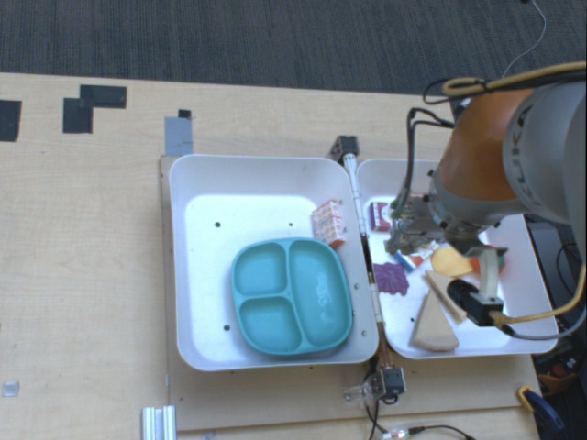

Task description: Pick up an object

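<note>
A teal three-compartment plate (pixel 292 295) is sitting in the white left bin (pixel 197 246), beside a small red-and-white printed packet (pixel 328 222). In the white right bin (pixel 523 333), a purple lump (pixel 392 279), a yellow piece (pixel 450 262) and a tan wedge (pixel 433 326) are showing. The grey arm (pixel 550 145) is wearing its orange band (pixel 477 149) over a pale wooden bench (pixel 83 273) marked with black squares (pixel 92 106).

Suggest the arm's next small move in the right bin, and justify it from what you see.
Probably lower the hand straight down: it hangs over the right bin near the purple object and yellow object, and nothing shows between its fingers.
</note>
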`<state>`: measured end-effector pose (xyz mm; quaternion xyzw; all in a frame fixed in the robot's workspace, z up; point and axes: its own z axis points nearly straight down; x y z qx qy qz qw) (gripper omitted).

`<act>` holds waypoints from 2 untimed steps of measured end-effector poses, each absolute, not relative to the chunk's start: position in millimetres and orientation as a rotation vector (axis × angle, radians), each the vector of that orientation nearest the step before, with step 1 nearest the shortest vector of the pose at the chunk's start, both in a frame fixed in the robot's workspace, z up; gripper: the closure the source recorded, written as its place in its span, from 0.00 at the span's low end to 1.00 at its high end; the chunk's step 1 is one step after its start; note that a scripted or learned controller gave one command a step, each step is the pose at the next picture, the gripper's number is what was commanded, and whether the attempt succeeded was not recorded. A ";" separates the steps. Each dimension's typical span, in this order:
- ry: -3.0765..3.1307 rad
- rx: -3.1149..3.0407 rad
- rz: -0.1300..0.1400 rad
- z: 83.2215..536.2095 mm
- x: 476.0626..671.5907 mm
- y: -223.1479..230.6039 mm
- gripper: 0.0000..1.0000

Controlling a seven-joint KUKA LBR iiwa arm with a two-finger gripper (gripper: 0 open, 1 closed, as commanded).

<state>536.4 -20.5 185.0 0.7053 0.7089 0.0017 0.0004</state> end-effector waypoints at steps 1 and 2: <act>2.225 2.216 0.003 184.7 536.0 -21.4 0.00; 2.221 2.214 0.005 86.6 555.2 -89.3 0.00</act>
